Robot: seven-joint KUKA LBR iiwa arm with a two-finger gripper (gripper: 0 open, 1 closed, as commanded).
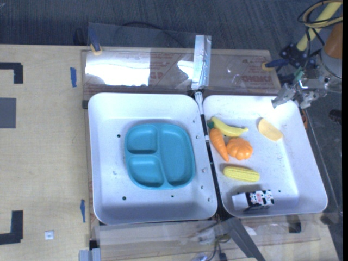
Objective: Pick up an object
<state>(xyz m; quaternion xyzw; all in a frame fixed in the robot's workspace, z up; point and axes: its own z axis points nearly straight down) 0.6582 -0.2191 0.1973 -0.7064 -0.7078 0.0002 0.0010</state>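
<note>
Banana (229, 128) — carrot (218, 144) touching alongside

At the upper right of the frame, the gripper (296, 94) was pale metallic grey, boxy and angular, with blue fittings beside it. Yellow and black cables looped above, and an orange band showed at the edge.
</note>
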